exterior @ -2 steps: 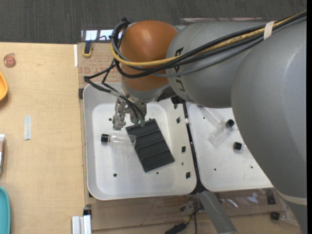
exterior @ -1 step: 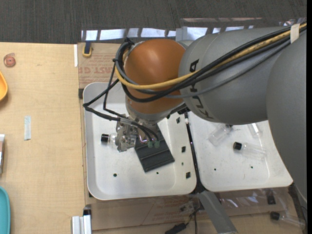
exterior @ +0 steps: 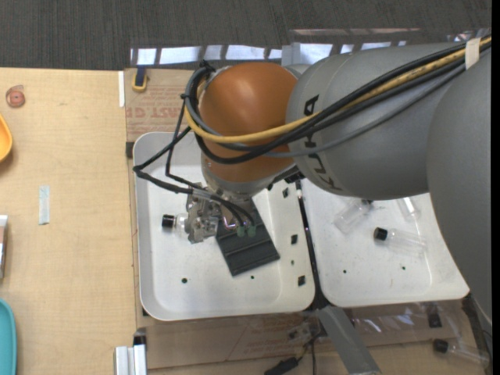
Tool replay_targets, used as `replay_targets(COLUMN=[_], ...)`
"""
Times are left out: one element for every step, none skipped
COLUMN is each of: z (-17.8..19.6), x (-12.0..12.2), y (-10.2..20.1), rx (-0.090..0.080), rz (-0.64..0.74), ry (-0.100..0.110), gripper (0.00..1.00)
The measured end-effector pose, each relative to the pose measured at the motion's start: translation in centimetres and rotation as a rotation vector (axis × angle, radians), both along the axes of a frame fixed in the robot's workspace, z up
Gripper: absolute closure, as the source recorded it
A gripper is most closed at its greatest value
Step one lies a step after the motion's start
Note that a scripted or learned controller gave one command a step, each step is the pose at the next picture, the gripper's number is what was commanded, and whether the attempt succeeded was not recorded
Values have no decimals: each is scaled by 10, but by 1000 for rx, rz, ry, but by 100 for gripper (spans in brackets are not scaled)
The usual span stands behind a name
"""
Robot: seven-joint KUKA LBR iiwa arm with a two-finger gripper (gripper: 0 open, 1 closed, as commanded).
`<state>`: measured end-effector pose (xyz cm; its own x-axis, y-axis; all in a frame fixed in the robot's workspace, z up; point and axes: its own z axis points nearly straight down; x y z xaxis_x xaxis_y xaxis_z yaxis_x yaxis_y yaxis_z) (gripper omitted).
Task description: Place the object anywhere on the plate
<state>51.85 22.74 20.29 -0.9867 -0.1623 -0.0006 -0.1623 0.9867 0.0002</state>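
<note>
The gripper hangs low in the left bin; whether it is open or closed cannot be told. A black-capped vial lies just beside it. The right bin holds a capped tube and a clear tube. The arm hides both bins' far parts.

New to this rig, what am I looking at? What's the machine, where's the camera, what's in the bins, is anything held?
There is one camera, fixed above the bench and looking down at a slant. The big grey shape with the orange band is a robot arm reaching in from the right. Its gripper sits low over the left white bin. A small black-capped clear piece lies right beside the gripper; I cannot tell whether it is gripped. The right bin holds clear plastic pieces, one with a black cap.
</note>
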Motion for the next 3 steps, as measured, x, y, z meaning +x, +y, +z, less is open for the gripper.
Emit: replay_targets(z=[29,-72,-112], x=[57,95,118], y=[-1,-1,-9], rx=[0,-2,-3], rz=[-358,-734,-1252], ry=[-3,0,-1], gripper=[0,0,0])
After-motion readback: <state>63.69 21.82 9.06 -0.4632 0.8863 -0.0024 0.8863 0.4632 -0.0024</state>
